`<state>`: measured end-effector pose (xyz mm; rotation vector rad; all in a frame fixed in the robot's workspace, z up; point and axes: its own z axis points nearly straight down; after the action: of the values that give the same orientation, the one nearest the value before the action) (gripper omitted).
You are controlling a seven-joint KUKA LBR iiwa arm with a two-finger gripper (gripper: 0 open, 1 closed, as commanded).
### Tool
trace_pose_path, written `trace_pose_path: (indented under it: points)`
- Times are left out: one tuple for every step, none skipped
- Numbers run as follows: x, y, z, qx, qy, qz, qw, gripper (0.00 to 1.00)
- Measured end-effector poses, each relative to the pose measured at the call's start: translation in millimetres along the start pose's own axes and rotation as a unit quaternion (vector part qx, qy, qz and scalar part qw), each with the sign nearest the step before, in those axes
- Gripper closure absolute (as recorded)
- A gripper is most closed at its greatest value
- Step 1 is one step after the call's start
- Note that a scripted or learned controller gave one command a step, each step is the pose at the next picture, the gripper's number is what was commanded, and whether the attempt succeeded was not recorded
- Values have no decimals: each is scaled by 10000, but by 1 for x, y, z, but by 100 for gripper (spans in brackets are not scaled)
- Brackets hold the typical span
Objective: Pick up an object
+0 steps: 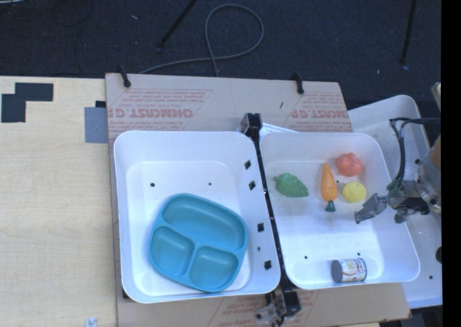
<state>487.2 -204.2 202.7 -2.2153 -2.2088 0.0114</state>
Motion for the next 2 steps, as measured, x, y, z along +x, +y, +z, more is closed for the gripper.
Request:
trace_pose_path:
  points:
    - [0,3,-6,-55,-14,-13,10000,0]
    - [-2,0,58,-29,-1,-13,10000,0]
